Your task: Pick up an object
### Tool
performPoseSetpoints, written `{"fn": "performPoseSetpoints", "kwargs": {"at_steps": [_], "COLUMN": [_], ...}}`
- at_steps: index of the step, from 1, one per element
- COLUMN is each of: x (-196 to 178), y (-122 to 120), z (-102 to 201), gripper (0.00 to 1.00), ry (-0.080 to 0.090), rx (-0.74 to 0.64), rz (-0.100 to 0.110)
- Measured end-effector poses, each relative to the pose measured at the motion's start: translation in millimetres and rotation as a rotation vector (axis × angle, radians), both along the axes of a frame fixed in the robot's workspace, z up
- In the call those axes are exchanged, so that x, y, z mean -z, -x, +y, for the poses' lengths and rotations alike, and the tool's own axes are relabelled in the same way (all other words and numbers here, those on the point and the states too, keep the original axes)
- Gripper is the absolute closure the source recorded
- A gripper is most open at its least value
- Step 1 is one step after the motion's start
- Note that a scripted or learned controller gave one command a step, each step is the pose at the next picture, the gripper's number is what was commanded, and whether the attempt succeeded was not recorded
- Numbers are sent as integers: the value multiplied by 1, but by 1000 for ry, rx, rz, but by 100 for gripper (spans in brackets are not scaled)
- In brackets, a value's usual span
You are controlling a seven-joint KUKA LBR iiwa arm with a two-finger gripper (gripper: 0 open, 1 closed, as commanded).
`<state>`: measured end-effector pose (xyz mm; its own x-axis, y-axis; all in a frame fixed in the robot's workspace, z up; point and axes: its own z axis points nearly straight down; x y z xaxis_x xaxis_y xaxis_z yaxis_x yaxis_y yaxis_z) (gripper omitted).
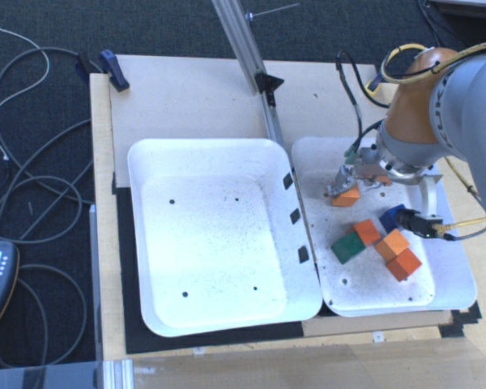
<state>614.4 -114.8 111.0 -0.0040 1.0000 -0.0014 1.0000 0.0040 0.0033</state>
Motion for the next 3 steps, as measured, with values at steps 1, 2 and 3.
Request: {"fn": "performPoseSetpoints", "kwargs": {"at_steps": [1,2,3], "x": [-93,-88,-88], "y": [41,28,40], "z": [48,49,125], "gripper": [100,100,100], "ry": [-3,-1,-6], "rx": [-1,2,-4], "rz": [-3,1,8]}}
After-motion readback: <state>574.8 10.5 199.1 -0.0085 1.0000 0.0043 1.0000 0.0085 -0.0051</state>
